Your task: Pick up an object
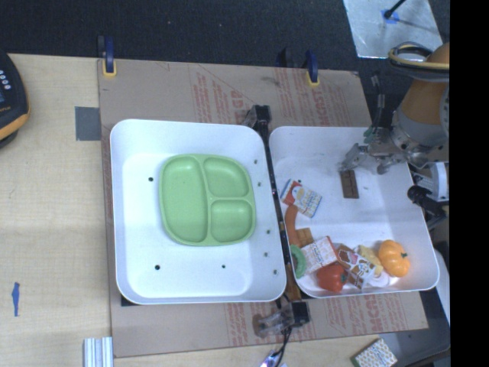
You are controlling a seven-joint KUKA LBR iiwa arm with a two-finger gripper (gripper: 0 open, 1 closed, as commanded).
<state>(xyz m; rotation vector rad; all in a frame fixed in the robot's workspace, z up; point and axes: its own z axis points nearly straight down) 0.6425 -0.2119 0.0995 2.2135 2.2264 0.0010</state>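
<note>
A broad sheet of brown cardboard with faint red print (191, 90) covers the pale wooden bench (46, 228) and carries both bins; the left shallow white plastic bin (130, 281) holds a light green plastic plate divided into three compartments (206, 199), lying flat near its middle; the right shallow white plastic bin (405, 212) sits just beside it, their inner rims touching along a dark seam; the grey arm with its orange band (424, 90) reaches in from the right over the far corner of that bin, and its two-finger gripper (359, 159) hangs low above the bin floor near the far wall, though whether its fingers are apart or together cannot be told from this slant; a small dark brown rectangular block (349, 183) lies on the white floor just beside the gripper, on its near side; a small printed white and red packet (302, 199) lies near the bin's left wall; along the near wall a cluster gathers, with a small orange pumpkin-shaped toy (393, 258) at the right, a red round toy tomato (330, 278) further left, and crumpled printed wrappers (359, 264) between them, all close together.
</note>
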